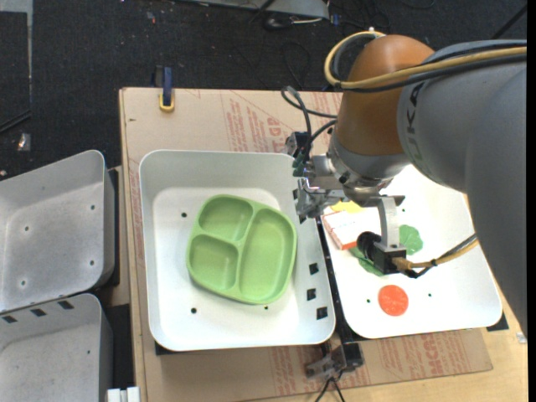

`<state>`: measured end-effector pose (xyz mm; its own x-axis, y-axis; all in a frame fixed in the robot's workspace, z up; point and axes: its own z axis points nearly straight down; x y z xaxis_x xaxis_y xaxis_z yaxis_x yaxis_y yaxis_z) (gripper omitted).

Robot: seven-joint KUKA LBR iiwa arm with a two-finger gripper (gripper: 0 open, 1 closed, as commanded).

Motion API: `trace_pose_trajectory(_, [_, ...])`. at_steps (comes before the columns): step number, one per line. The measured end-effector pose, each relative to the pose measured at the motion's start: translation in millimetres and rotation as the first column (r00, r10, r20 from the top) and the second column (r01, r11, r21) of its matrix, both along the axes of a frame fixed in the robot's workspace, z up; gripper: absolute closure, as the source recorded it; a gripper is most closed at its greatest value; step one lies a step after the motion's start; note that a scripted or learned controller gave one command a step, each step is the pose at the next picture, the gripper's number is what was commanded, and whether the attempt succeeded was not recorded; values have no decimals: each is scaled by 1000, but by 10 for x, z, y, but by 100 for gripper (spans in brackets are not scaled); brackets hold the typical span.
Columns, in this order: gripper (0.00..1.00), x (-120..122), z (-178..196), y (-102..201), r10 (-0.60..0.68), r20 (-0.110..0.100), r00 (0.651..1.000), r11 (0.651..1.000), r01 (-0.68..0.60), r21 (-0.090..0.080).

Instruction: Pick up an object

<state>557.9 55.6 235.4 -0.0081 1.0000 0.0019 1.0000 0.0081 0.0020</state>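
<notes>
Left shallow white bin point(159, 224): a green three-compartment plastic plate point(243, 248), lying flat. The gripper point(318, 193) hangs above the left edge of the right shallow white bin point(456, 304), just beside a small orange-and-white carton point(342, 227); whether it is open or closed cannot be told. Judged the approach step: next it must centre over the carton, descend and close.

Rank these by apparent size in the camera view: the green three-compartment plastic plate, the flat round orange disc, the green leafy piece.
1. green plate
2. orange disc and green leafy piece: too close to rank, as the leafy piece is partly covered.
</notes>
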Motion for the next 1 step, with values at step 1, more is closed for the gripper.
trace_pose_trajectory(1, [100, 248, -55, 421, -1, 0, 1000, 1000, 1, -1])
